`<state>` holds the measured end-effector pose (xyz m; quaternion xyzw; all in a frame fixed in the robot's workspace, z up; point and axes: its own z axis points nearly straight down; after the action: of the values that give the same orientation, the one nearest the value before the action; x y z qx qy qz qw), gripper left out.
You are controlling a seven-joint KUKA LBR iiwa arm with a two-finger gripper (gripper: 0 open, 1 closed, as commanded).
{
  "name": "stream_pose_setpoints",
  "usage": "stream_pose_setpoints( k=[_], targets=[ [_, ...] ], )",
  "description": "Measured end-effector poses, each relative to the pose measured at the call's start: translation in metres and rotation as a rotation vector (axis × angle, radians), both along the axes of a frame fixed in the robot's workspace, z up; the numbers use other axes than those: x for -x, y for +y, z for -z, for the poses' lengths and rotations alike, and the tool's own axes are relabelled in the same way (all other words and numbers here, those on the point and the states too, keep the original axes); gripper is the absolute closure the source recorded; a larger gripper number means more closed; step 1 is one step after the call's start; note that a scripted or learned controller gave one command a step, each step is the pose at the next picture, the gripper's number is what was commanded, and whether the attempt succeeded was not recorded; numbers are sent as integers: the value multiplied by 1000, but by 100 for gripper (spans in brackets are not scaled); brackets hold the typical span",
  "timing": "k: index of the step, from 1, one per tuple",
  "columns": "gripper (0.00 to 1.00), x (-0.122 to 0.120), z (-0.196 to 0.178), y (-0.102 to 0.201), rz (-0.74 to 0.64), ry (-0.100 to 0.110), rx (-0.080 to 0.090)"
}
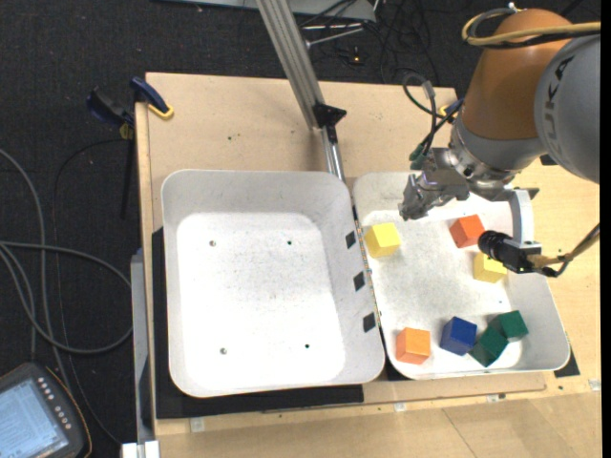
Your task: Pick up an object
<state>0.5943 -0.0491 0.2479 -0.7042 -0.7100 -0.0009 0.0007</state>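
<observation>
- Wooden bench (239, 122) bearing the right bin (420, 284) of blocks.
- Yellow block (383, 239) — likely light, rigid; grip opposite flat faces.
- Gripper (417, 203) hovers nearby — grip state: cannot tell.

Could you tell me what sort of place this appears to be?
Probably a robotics lab: a robot arm reaches over two white bins of coloured blocks, with loose cables on the floor.
</observation>
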Motion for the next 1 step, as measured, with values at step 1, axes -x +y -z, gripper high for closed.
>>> stream_pose_setpoints(
  k=[1],
  targets=[
    [100, 9, 14, 52, 0, 2, 1]
  ],
)
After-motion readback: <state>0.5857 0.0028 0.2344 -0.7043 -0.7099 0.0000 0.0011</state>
